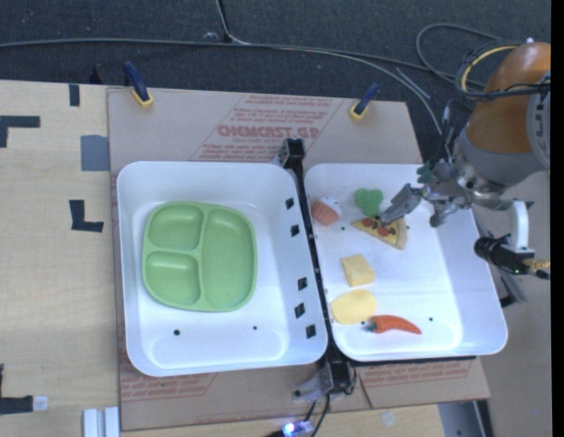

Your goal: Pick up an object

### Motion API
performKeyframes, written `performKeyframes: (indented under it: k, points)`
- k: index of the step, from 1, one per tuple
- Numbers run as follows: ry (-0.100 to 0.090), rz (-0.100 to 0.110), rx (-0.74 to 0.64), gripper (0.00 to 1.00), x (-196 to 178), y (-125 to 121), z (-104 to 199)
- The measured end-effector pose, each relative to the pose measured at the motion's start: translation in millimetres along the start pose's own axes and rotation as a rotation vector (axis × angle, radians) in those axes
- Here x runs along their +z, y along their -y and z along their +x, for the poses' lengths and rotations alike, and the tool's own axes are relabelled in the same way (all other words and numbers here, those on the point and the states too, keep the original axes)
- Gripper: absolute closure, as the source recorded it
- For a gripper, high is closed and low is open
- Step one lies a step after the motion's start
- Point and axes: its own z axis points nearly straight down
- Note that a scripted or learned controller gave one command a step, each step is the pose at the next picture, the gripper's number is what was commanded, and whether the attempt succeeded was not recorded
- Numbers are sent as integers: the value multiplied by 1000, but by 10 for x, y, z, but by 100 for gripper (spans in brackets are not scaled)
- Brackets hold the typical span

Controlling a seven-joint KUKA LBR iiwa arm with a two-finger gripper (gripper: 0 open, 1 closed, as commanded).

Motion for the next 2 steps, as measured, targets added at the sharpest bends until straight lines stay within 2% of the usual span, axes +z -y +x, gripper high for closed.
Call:
performKeyframes:
  k: [1, 2]
  points:
    - [2, -13, -4, 0, -74, -29, 4]
    - [2, -8, -3, 0, 492, 73, 8]
